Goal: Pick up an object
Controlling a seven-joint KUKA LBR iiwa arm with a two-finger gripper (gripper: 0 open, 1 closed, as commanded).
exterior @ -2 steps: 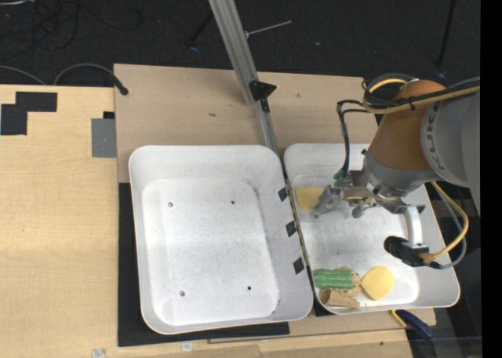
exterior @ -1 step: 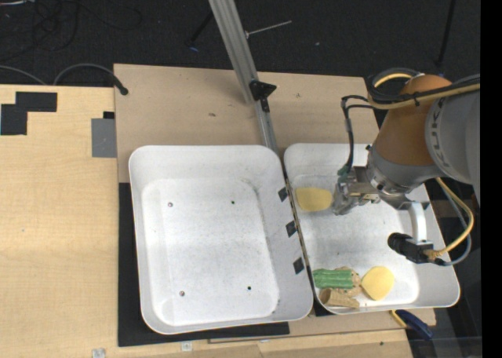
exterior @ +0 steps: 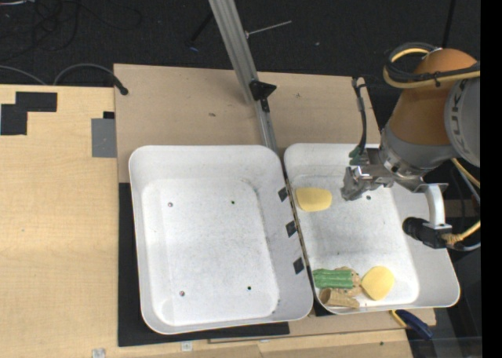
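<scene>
gripper (exterior: 354, 185): low over the right bin (exterior: 427, 290), around its 12 o'clock
fingers: state can't be told, too small and dark from above
nearest object: pale yellow piece (exterior: 314, 199), near the gripper's 9 o'clock, apart from it
other objects: green item (exterior: 333, 277), round yellow item (exterior: 378, 283), tan scrap (exterior: 339, 297), clustered at the bin's 6 o'clock
left bin (exterior: 149, 162): bare
progress: nothing seen lifted; approach, grasp and lift all judged left to do

Pale letters "KU" on the grey arm (exterior: 471, 125) at the right edge — the start of a brand name cut off by the frame, no other text, label, number or sign legible on bins, bench or objects
</scene>
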